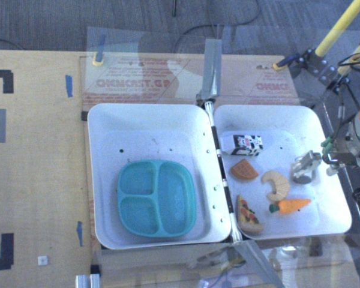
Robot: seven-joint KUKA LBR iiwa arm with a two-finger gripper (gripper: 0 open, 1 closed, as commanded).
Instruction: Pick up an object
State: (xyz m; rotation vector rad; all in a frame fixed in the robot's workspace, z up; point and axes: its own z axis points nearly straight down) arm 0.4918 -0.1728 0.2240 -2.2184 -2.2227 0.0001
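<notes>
**Hovering at the right bin's edge, nothing picked**

Reaching in from the right, the end effector [305, 168] sits low over the right bin [282, 122], near its outer wall. Whether it grips anything cannot be told. Candidates lie just beyond it toward the divider: a toy carrot [291, 206] and croissant [276, 184] closest, then a cookie wedge [244, 170], pizza slice [249, 215] and small milk carton [247, 143]. A teal divided tray [157, 198] fills the left bin [144, 125], farthest away, likely as a drop-off spot.
</notes>
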